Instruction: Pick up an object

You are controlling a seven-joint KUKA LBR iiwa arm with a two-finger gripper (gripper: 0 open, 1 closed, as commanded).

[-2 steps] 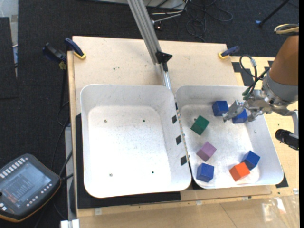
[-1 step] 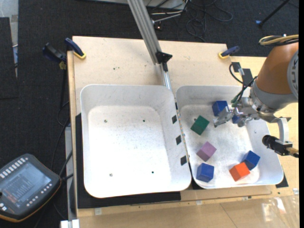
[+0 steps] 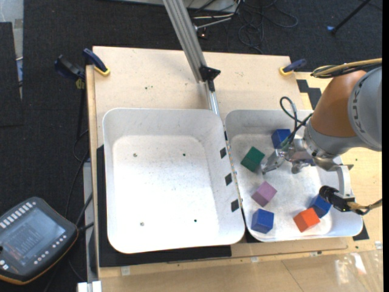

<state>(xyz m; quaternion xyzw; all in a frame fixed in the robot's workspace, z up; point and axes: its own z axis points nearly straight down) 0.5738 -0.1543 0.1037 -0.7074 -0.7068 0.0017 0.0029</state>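
I see the two-finger gripper (image 3: 275, 162) spread apart, holding nothing, just beside the green plastic cube (image 3: 253, 159), so the pick remains undone.

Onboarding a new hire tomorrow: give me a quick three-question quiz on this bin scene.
1. True or false: the green cube lies in the left white bin.
2. Which block lies nearest the gripper? A. orange cube B. green cube C. purple cube
3. Fill in: the arm enters from the view's ____ side.

Key: 1 false, it lies in the right white bin; 2 B; 3 right.
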